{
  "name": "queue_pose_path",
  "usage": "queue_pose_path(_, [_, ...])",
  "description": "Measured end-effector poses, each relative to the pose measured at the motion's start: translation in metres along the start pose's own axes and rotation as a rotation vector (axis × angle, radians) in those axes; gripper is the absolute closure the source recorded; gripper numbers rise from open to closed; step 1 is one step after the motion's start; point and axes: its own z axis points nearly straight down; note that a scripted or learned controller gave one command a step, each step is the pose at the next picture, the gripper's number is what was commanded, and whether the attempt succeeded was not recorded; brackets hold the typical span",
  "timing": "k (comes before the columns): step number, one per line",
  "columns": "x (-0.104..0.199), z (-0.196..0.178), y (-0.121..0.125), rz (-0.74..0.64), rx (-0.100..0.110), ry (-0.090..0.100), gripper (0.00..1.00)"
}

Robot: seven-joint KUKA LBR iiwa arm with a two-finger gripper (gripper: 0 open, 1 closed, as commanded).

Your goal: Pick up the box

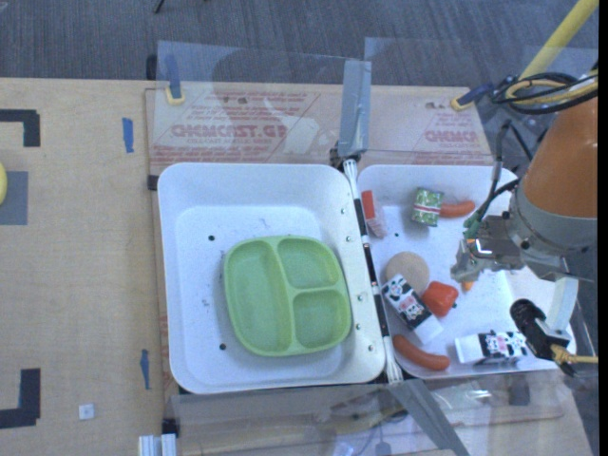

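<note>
Pincer (472, 259) over right bin (489, 180), grip state unclear; cow-print box (407, 301) nearby.

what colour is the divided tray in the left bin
Light green tray, seen in the camera view.

Left white bin (180, 255), centre of frame: one light-green three-compartment plastic tray (285, 294). Right white bin (380, 180): orange sausage (421, 353) at lower edge, red-orange pepper-like piece (440, 297) mid-bin, tan rounded lump (407, 266) beside the divider.
</note>
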Motion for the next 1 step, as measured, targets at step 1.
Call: queue_pose_path(1, [-0.0697, 0.1467, 0.047, -0.048, -0.009, 0.001, 1.0])
